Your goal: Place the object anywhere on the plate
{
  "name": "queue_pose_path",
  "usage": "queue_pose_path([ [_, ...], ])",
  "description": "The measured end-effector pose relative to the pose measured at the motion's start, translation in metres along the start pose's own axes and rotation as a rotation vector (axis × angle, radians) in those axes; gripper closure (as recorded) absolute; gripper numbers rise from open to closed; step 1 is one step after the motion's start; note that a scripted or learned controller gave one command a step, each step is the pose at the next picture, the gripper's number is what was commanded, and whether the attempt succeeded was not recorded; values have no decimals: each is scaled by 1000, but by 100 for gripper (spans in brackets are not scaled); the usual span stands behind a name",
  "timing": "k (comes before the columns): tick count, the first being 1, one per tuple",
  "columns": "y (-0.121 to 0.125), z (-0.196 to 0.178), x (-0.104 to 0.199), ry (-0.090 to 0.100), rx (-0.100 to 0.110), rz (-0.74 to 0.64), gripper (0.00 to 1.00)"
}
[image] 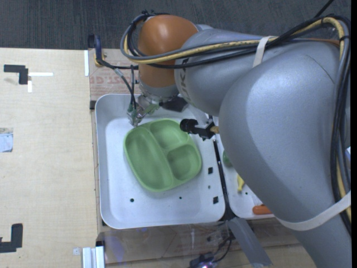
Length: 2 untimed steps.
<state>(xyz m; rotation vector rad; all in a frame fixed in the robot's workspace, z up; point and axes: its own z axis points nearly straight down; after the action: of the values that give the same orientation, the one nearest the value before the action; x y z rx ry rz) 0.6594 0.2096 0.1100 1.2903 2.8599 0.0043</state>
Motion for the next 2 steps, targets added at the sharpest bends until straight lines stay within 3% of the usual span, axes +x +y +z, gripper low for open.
queue_pose_path([
  [1, -2, -93, 21, 0, 4, 194, 100],
  [2, -17, -22, 17, 1, 5, 324, 100],
])
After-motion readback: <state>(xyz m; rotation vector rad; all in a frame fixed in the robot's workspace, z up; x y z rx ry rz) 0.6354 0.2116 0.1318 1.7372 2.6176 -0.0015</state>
